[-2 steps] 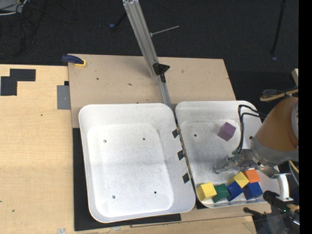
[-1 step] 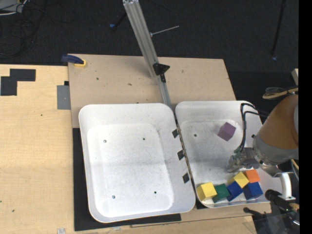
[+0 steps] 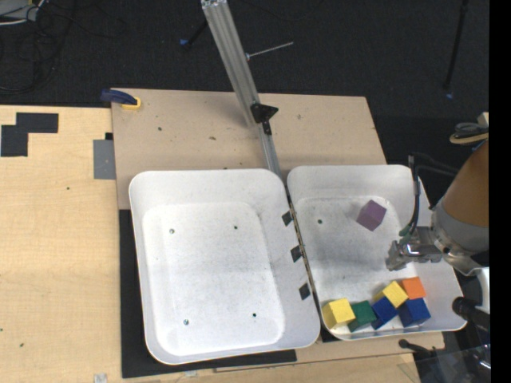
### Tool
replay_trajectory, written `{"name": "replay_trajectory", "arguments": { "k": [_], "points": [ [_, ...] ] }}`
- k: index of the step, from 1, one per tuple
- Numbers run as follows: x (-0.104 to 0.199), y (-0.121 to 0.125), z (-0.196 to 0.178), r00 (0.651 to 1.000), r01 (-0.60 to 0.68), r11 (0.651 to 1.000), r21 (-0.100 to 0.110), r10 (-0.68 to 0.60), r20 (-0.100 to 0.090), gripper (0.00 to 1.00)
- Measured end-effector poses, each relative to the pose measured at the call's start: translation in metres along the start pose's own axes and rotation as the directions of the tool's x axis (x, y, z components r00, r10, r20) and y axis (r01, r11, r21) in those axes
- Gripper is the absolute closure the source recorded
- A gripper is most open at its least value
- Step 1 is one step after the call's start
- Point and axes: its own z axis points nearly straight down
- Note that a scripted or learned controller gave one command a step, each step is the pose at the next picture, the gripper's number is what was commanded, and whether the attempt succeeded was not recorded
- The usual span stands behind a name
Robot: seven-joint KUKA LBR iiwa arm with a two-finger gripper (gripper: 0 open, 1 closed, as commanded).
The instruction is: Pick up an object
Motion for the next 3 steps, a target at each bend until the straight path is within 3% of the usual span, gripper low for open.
{"name": "replay_trajectory", "arguments": {
  "k": [1,2,3],
  "points": [
    [-0.003,0.0,-0.063,1.0,0.004,1.0,-0.003,-0.004,0.001,1.0],
    [-0.004,0.001,-0.075,1.0,0.005,1.0,0.002,-0.005,-0.001,1.0],
    [0.051,0.014,-0.073,1.0,0.008,1.0,0.004,-0.008,-0.004,1.0]
  ]
}}
